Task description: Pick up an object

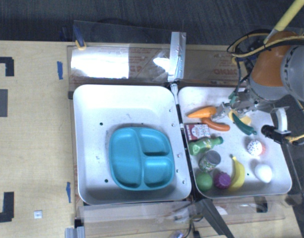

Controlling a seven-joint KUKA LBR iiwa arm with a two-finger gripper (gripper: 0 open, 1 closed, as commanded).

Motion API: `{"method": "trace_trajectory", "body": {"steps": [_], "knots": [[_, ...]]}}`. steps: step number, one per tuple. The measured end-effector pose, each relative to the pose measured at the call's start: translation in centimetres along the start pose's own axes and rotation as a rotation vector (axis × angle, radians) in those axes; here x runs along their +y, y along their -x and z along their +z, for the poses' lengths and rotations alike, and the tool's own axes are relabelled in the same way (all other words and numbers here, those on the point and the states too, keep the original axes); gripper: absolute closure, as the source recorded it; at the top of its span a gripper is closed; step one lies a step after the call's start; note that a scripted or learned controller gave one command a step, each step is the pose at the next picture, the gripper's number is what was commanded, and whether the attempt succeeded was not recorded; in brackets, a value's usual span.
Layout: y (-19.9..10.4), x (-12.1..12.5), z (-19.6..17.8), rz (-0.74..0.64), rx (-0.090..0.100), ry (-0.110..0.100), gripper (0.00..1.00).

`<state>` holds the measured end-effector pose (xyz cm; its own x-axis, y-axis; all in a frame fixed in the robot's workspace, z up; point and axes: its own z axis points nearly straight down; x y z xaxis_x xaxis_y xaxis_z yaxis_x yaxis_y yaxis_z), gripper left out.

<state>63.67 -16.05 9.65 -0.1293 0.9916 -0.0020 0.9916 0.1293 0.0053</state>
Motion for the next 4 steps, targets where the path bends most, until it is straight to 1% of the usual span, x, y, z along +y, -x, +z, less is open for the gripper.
{"method": "trace_trajectory", "body": {"steps": [1, 2, 3, 4], "knots": [[5.2, -2.2, 0.8, -0.142, 0.009, 0.004, 0.00], [5.4, -2.1, -0.4, -0.142, 0.001, 0.008, 1.00], [-3.4, -7.0, 0.7, -0.119, 0.004, -0.002, 1.00], [-6.5, -0.9, -9.9, 0.118, 0.001, 0.000, 1.00]]}}
